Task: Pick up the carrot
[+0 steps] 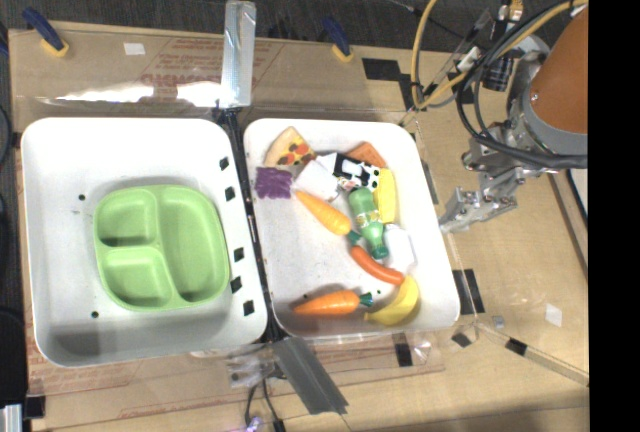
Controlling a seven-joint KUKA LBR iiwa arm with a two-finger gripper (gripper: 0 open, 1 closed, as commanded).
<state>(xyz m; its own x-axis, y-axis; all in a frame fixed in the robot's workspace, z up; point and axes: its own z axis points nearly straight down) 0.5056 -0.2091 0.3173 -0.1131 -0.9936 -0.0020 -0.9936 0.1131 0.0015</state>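
While the green divided plate sits alone in the left bin, the carrot lies right of it in the crowded right bin, beside a green bottle. A second orange piece and a reddish one invite a mistaken grasp. The end effector hangs right of that bin over the table; whether it is released or clenched cannot be told.

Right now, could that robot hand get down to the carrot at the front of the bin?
Probably yes. The hand hangs outside the right bin, and the carrot lies uncovered near the front wall. The banana beside its green end crowds one side.
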